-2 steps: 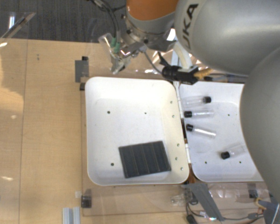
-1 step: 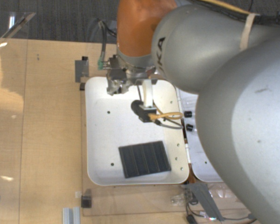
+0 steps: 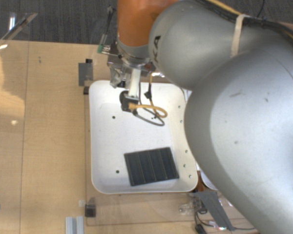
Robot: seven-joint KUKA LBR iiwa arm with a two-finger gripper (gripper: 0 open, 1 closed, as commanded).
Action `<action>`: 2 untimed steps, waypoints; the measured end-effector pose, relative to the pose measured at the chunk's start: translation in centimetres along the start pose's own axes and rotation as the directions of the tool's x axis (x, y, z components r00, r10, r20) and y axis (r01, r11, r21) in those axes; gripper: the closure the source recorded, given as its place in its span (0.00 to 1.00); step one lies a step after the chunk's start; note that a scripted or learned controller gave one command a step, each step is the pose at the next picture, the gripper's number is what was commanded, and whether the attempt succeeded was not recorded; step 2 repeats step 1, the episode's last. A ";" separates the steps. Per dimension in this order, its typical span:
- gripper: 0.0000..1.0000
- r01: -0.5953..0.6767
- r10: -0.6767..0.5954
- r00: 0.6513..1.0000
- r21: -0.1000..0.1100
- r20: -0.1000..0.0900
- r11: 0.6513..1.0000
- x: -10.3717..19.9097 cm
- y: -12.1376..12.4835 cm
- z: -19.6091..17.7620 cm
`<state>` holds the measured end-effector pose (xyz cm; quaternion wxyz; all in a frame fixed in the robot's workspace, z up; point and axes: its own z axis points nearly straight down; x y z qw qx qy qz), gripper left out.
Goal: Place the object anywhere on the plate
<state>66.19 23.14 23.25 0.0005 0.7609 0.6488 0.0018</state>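
you see the gripper [image 3: 120, 80] hanging over the far edge of the white bin [image 3: 101, 145], at the top of the bin in the camera view, a little left of the middle of this edge. the view looks down on it from above and the wrist covers it, so it is not possible to tell if the gripper is open or closed. nothing can be seen in its grasp.

the dark ribbed slab [image 3: 151, 166] is the one loose thing you can see in the bin. it lies flat on the white floor in the near part of the bin, toward the right, and it is turned slightly, so its long edges are not parallel to the bin wall. its lower right corner comes close to the near wall. the slab is well apart from the gripper and nothing touches it.

the arm [image 3: 244, 126] fills the right side of the view, with its orange band [image 3: 136, 13] directly above the gripper. the bin stands on the wooden bench [image 3: 39, 130]. a grey bracket [image 3: 85, 72] sits just beside the far left corner of the bin.
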 end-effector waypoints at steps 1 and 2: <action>1.00 0.370 -0.370 0.929 -0.007 0.000 0.929 0.6 0.7 -16.1; 1.00 0.370 -0.370 0.929 -0.007 0.000 0.929 0.6 0.7 -16.1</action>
